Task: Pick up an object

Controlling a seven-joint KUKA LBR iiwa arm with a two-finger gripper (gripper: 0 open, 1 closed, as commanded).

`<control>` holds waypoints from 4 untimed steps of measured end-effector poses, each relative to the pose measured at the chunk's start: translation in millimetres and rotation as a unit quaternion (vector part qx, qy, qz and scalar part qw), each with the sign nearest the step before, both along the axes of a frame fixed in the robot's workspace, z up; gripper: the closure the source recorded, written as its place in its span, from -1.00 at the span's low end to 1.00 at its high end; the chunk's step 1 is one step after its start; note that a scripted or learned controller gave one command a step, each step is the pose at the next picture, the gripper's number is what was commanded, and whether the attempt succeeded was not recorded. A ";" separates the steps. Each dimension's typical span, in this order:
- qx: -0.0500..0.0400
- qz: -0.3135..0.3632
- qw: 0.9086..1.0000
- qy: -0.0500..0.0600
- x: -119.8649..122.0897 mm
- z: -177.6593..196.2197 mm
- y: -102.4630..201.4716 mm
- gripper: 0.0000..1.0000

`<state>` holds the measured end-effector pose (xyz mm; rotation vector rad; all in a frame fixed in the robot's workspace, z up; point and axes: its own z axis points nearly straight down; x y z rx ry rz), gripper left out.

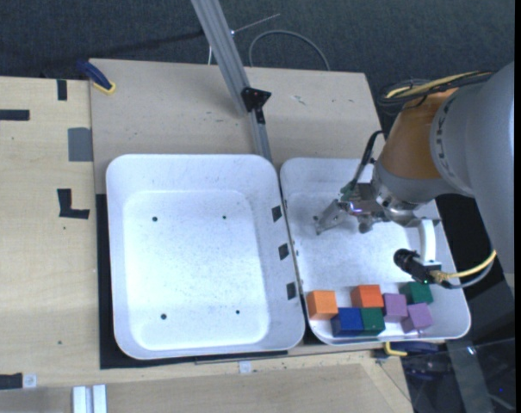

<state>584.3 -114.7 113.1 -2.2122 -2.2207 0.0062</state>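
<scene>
Seven small blocks huddle at the near end of the right bin (325, 179): an orange block (322, 302), a blue block (350, 319), a green block (373, 319), a second orange block (367, 296), two purple blocks (396, 305) and a dark green block (419, 293). All lie toward the camera from the tool (342, 215), well apart from it, with bare bin floor between. The tool sits low over the bin's middle, fingers seemingly spread a little and holding nothing, though the view is soft there. Behind it the arm (424, 149) leans in from the right, orange band above the wrist. Beyond the tool's tip, the left bin (114, 175) rests on the counter (157, 101).
</scene>
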 end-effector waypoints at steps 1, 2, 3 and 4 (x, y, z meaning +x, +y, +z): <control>-0.002 -0.002 1.000 -0.005 20.5 40.5 -25.4 -1.00; -0.003 -0.002 1.000 -0.007 -22.4 175.0 -67.1 -1.00; 0.000 -0.001 1.000 0.001 -7.6 22.4 -20.4 -1.00; -0.002 -0.001 1.000 -0.008 -3.8 126.1 -23.0 -1.00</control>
